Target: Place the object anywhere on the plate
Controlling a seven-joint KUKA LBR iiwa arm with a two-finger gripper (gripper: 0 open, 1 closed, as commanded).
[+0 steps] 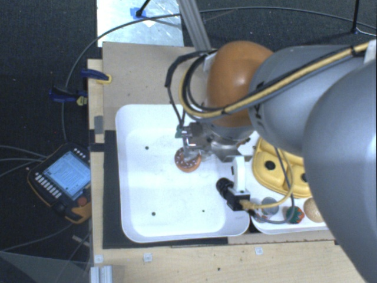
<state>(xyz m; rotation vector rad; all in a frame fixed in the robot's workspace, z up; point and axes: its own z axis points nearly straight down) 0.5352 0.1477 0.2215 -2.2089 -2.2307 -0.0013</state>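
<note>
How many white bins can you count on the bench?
2. One bin lies on the left of the view, with a small brown object in it. The other bin sits to its right, largely covered by the arm.

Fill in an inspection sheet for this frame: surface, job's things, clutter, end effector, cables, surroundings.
Surface: left white bin on a tan bench.
Job's things: small round brown object in the left bin; yellow plate in the right bin, partly hidden by the arm.
Clutter: small round items near the right bin's front edge.
End effector: directly over the brown object; grasp cannot be judged.
Cables: black cable loops at the wrist.
Surroundings: teach pendant on dark floor; blue clamp at the bench edge.
</note>
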